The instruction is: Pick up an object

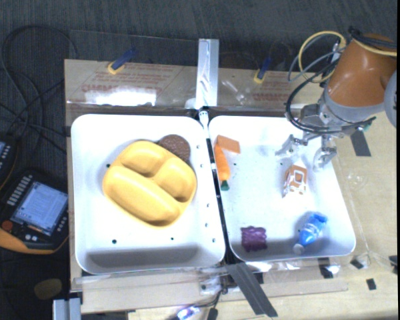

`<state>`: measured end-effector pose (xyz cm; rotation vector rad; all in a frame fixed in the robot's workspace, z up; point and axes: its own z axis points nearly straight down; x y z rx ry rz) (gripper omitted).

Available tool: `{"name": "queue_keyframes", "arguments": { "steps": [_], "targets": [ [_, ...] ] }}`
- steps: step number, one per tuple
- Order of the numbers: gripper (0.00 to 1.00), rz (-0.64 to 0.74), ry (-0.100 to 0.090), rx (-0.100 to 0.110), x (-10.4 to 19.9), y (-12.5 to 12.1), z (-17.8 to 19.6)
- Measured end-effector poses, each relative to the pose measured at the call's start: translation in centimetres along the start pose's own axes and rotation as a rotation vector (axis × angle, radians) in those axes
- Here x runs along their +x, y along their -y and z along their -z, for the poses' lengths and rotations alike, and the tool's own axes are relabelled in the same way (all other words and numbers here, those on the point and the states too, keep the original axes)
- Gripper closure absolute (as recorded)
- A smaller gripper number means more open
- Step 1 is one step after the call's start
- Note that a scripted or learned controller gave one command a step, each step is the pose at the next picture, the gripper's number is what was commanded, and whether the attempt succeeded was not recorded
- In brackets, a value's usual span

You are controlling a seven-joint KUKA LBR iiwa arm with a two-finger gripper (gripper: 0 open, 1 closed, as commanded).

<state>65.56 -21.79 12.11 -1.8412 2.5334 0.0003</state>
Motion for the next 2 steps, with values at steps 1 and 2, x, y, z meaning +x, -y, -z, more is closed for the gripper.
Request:
{"name": "queue_keyframes", "arguments": {
  "steps": [1,2],
  "targets": [
    [0.00,0.000,0.000,-0.001,0.0,0.0,0.0],
    [0.00,-0.144,0.002,-0.001,-0.3,1.5,-1.1]
  ]
}}
